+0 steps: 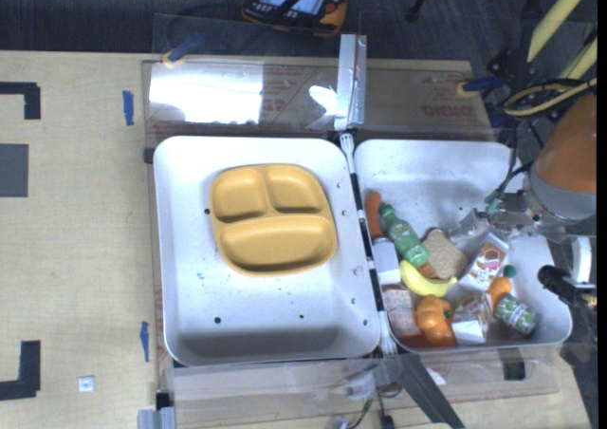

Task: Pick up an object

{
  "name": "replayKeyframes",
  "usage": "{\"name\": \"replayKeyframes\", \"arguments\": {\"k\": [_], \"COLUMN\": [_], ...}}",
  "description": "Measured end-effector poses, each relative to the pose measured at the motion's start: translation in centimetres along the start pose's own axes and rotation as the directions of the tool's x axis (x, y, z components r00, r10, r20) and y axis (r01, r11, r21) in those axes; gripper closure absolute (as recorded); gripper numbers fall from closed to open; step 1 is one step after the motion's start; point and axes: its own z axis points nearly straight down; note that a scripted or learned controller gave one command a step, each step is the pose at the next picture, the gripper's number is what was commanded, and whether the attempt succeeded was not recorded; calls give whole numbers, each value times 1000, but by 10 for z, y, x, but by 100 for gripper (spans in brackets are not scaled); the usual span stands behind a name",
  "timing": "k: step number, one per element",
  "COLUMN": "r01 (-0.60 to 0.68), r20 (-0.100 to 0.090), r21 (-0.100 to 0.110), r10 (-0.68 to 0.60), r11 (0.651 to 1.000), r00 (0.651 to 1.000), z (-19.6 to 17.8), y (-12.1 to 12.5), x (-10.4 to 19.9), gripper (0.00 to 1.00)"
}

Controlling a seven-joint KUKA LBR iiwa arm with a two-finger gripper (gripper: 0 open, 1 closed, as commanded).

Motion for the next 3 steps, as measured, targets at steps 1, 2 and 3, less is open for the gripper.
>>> {"name": "replayKeyframes", "arguments": {"k": [1,2,3], "r01": [62,57,61], "r20": [5,11,6], "r21": [6,1,4], "r10": [-62,-57,-61], "r11": [998,998,998], "r00": [998,998,998], "z": [1,-7,-6], "y": [-57,-54,-55], "x": [0,-3,-1], "gripper": [0,100,0]}}
